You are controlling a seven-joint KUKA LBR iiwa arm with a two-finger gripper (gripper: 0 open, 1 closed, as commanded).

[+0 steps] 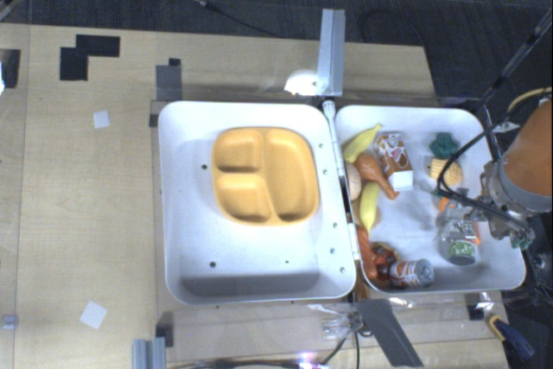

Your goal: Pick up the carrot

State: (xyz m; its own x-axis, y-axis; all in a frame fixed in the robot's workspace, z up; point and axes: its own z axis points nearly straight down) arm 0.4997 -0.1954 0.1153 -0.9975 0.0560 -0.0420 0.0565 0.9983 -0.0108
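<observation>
Pincer [458, 227] sits low over the right bin [501, 276], on its right side; whether it is released or clenched cannot be told. An orange sliver, apparently the carrot [443, 204], lies touching the pincer's left edge, just below the corn [450, 173]. Left bin [186, 186] holds a yellow divided plate [263, 174].

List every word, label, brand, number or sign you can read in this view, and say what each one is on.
No text reads clearly here.
Printed box in the right bin: red and white artwork, lettering too small to read.
Can at the bin's front edge: a label band, blurred.
Green-labelled jar near the gripper: print too blurred to read.
Black marks on the bench: plain shapes, not letters.
</observation>
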